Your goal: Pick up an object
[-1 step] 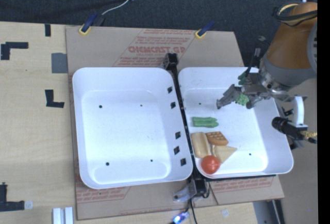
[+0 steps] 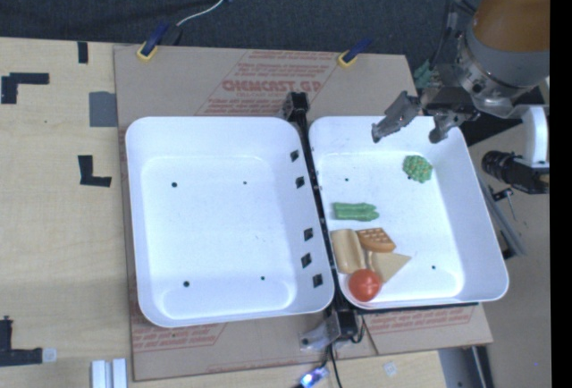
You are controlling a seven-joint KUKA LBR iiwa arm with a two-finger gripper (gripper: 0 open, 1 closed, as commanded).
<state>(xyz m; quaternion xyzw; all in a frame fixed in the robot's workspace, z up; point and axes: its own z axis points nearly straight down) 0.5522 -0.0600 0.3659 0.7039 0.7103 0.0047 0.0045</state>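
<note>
Gripper (image 2: 413, 125), metal fingers spread apart, hangs above knobbly green broccoli (image 2: 416, 168) in smooth white right bin (image 2: 483, 239).

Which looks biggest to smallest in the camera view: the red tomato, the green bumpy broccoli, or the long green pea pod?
1. Pea pod, the longest.
2 and 3. Tomato and broccoli look about alike, so I won't rank them; the tomato also lies nearer the camera.
</note>
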